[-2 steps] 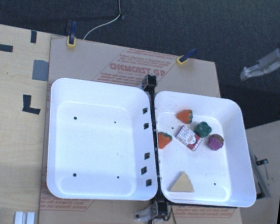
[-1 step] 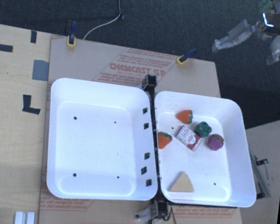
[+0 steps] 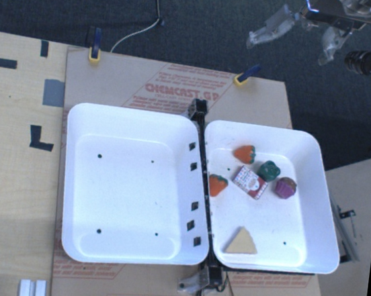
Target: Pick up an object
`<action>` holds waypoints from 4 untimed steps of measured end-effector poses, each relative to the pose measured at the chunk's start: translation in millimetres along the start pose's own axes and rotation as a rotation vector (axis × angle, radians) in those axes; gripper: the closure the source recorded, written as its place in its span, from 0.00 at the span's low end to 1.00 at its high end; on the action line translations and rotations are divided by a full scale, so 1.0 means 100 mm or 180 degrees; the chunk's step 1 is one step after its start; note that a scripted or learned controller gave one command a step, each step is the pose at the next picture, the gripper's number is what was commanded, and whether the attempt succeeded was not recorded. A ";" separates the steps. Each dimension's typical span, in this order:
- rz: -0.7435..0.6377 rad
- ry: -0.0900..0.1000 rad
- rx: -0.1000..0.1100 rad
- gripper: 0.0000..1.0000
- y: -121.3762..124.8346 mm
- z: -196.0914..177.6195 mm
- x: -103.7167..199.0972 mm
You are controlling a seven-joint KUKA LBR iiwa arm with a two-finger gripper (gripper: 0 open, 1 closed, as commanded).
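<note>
The right bin [image 3: 315, 195] holds several small objects. An orange piece [image 3: 244, 153] lies near its back. Beside it are a green piece [image 3: 269, 169] and a purple piece [image 3: 286, 187]. A small red and white box [image 3: 249, 182] lies in the middle. Another orange piece [image 3: 217, 185] rests against the bin's left wall. A tan wedge [image 3: 243, 242] lies near the front. My gripper [image 3: 294, 31] hangs high above the far edge of the bench, beyond the bins, open, with its fingers [image 3: 269, 28] spread wide and nothing between them.
The left bin [image 3: 126, 183] sits beside the right one, joined by a black divider [image 3: 198, 179]. Both rest on a cardboard sheet [image 3: 180, 89] held by yellow clamps [image 3: 94, 47] at the back. A white cable [image 3: 136, 32] crosses the dark floor behind.
</note>
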State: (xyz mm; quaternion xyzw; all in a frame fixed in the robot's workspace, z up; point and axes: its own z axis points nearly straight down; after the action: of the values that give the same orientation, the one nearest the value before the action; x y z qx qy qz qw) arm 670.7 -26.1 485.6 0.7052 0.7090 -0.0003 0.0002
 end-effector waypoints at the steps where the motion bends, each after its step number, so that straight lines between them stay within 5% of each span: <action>1: -0.0018 0.0007 0.0008 0.00 -0.02 0.13 1.05; 2: -0.0011 0.0004 0.0019 0.00 -0.02 0.62 1.85; 3: -0.0006 0.0004 -0.0003 0.00 -0.02 0.52 2.64; 4: 0.0031 0.0003 -0.0036 0.00 -0.01 -0.57 1.88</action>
State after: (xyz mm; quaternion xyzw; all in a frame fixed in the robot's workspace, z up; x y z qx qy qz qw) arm 668.3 161.6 542.6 0.7087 0.7055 0.0041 0.0039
